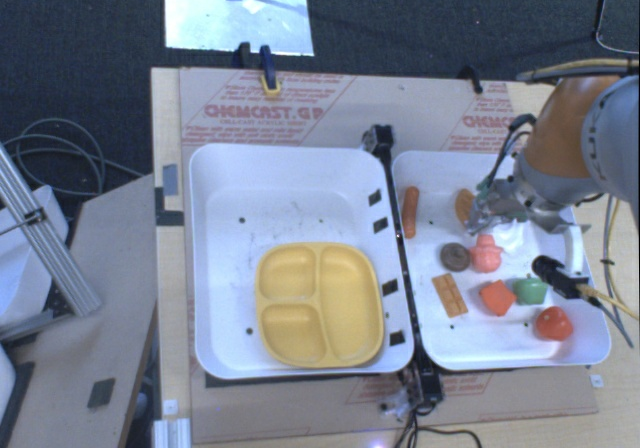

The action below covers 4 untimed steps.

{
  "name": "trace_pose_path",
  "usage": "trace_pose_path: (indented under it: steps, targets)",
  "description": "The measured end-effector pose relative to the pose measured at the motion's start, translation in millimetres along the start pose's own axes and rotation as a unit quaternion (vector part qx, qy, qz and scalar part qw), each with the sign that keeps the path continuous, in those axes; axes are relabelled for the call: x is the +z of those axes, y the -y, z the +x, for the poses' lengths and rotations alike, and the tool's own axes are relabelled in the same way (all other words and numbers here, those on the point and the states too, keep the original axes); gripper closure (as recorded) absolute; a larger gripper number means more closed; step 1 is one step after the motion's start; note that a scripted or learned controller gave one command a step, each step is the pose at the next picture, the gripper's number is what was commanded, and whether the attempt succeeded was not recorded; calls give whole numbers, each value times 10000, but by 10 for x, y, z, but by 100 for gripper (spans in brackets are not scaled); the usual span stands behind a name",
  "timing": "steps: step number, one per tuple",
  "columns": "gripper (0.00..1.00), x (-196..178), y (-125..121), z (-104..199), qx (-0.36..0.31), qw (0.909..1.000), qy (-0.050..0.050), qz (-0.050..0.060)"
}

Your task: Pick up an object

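Observation:
The right bin (430, 346) holds several small toy items. My gripper (486, 218) hangs low over the bin's upper middle, just above a pink figure (486, 255) and next to an orange piece (464, 204). A brown round piece (455, 256) lies left of the pink figure. An orange stick (409, 212) lies near the bin's left wall. Toward the front are a tan waffle-like strip (449, 294), a red-orange block (497, 297), a green item (529, 289) and a red ball (553, 323). The wrist hides what lies directly under it.
The left bin (230, 186) holds a yellow divided plate (320, 303). A black clip (378, 139) sits where the two bins meet at the back. A white crumpled piece (512, 233) lies beside the gripper. Cables (600, 296) run along the right bin's right edge.

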<state>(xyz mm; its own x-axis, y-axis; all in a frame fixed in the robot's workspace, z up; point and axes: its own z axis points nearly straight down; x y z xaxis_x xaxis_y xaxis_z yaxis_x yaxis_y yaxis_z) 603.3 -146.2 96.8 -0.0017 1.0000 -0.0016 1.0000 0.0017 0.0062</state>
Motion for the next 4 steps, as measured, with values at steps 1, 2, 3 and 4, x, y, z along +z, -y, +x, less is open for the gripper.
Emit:
trace_pose_path:
  steps: [1, 2, 3, 4]
  targets:
    - [0, 4, 1, 0, 0, 10000, -1, 0]
    - [0, 129, 599, 392, 4, 10000, -21, 53]
    - [0, 117, 1192, 355, 16, 10000, -12, 42]
    - [100, 0, 1145, 348, 4, 10000, 6, -5]
